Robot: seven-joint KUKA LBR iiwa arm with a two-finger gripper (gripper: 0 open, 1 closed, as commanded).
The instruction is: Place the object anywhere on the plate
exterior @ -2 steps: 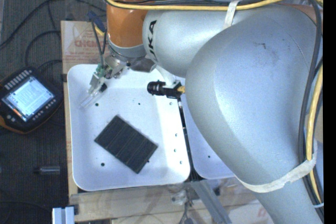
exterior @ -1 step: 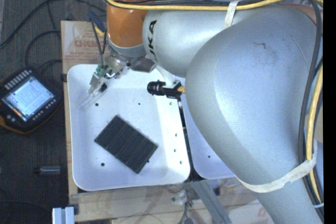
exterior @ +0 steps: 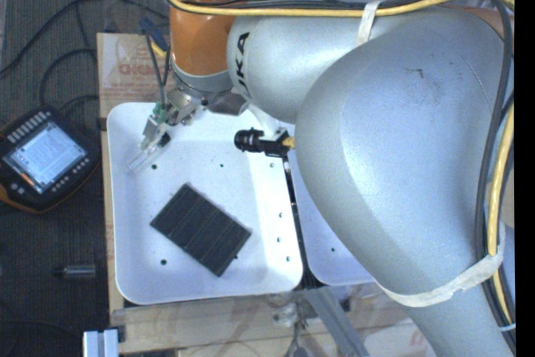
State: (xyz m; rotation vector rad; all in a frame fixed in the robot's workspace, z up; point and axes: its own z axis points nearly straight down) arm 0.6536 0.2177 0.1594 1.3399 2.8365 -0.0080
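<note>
Tool [exterior: 149, 140], jaw state impossible to tell, hung at the upper left of the left white bin [exterior: 125, 280], while the dark ribbed rectangular plate [exterior: 201, 229] lay below-right, long axis running upper-left to lower-right.

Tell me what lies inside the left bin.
In the left bin a dark ridged plate lies flat near the front. The gripper hangs over the back corner. The arm covers most of the right bin.

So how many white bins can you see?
2. The left bin holds a dark ribbed plate. The right bin sits beside it, mostly hidden under the big grey arm.
</note>
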